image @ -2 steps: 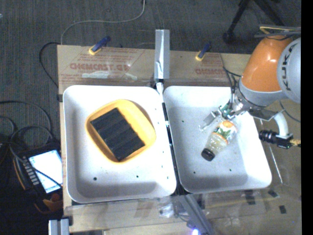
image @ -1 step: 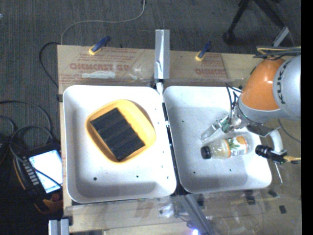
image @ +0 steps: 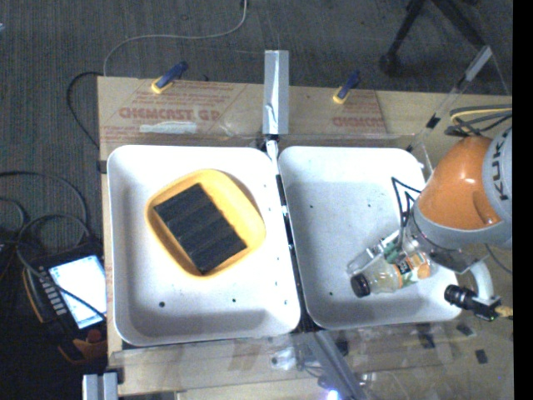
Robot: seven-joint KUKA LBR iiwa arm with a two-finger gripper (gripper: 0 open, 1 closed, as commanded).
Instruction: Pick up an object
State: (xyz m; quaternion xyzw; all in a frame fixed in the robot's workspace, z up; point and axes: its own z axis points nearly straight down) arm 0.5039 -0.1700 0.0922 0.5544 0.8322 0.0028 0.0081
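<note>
Gripper (image: pixel 405 255) at clear bottle (image: pixel 379 275), R bin (image: pixel 333 223).

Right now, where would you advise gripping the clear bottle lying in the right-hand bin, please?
Probably across its clear body, from above. The clear bottle lies on its side in the right bin, black cap toward the bin's middle, so fingers closing across its width should seat better than on the narrow cap.

I saw a dish (image: pixel 206 223) in the middle of the left bin (image: pixel 125 307) and a bottle (image: pixel 385 273) lying near the right bin's (image: pixel 333 190) front edge, under the arm (image: pixel 466 198).
</note>
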